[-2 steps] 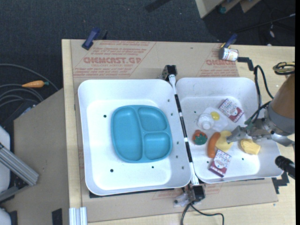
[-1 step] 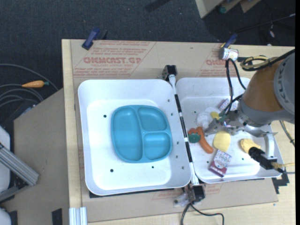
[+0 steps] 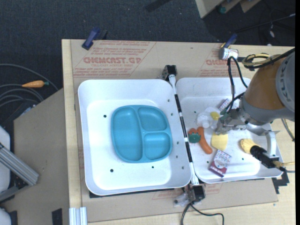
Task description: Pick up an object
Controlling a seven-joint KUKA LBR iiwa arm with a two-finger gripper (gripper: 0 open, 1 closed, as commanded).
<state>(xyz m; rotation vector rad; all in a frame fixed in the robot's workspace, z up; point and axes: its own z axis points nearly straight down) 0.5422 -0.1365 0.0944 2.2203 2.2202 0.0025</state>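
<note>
On the desk (image 3: 117, 60), far left of your view, you have the left bin (image 3: 93, 172), a shallow white tray. A blue divided plate (image 3: 140, 133) with three compartments lies flat near its middle, well apart from the walls. Note the small dark dots on the bin floor around the plate.

Moving right, a black-hinged seam joins this tray to the right bin (image 3: 197, 86); the two sit touching side by side.

Just inside the right bin's left wall you see a small green piece (image 3: 193, 137), and touching it an orange carrot-shaped toy (image 3: 204, 142) lying at a slant. Right of the carrot sits a pale yellow block (image 3: 219, 141). Below it, near the front wall, a small dark red packet (image 3: 220, 162) lies flat. Above the yellow block there is a clear, crinkled wrapper-like thing (image 3: 207, 116); you cannot tell what it is.

Next comes the tool (image 3: 229, 121), low over the middle of the right bin, just above the yellow block and beside the clear item. Whether it is wide or narrow you cannot tell; the wrist hides its tips, and no object is seen in its grasp.

Right of it, a yellow banana-like toy (image 3: 246, 146) lies near the bin's right wall, with the arm (image 3: 267, 93), grey with an orange band, reaching above it. Black cables run along the arm toward the desk's back edge.
</note>
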